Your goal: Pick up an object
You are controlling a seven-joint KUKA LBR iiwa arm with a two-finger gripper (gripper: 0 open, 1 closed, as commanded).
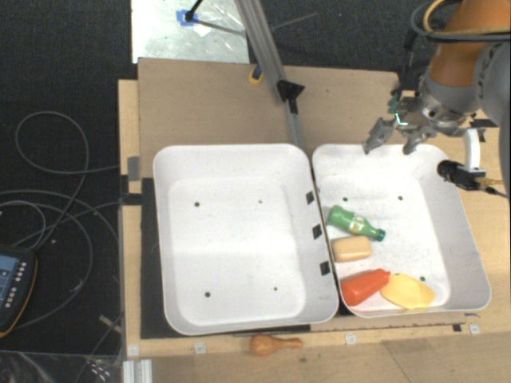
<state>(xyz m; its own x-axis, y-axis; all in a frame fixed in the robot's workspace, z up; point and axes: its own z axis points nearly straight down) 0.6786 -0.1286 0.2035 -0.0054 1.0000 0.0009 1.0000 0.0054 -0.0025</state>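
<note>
My gripper (pixel 394 141) hangs open above the far edge of the right bin (pixel 447 214), its two fingers spread with nothing between them. Well in front of it, along that bin's left side, lie a green bottle (pixel 354 223), a tan bread-like block (pixel 351 250), a red pepper-like piece (pixel 364 285) and a yellow piece (pixel 408 291). The four objects sit close together toward the near left corner, all apart from the gripper.
The left bin (pixel 231 238) stands beside the right one, joined by black clips along the shared wall. An orange-brown pear-shaped object (pixel 273 343) lies on the bench in front of the bins. A metal pole (pixel 267 46) slants across the back.
</note>
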